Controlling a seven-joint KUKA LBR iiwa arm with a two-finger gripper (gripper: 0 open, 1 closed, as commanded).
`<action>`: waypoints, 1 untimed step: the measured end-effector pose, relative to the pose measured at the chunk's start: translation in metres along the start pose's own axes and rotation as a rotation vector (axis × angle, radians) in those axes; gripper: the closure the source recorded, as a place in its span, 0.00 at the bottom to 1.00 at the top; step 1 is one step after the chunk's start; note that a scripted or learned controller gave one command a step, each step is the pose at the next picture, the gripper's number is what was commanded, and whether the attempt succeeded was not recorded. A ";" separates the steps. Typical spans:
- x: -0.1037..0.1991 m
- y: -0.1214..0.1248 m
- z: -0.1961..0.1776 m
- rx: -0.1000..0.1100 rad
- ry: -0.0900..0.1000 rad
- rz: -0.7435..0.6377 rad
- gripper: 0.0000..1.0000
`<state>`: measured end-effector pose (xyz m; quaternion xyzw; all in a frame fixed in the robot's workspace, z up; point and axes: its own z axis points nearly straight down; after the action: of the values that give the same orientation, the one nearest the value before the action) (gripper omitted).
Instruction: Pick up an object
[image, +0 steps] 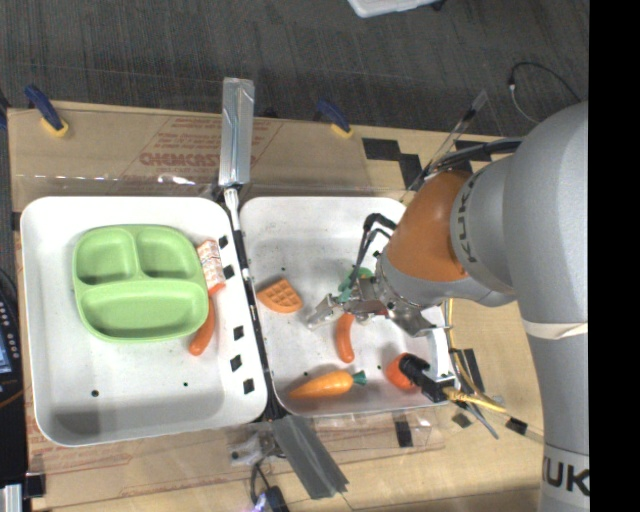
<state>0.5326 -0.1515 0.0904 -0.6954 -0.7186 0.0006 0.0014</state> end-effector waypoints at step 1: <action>-0.001 0.000 -0.008 0.005 -0.001 -0.005 1.00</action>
<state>0.5324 -0.1524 0.0980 -0.6937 -0.7202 0.0025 0.0029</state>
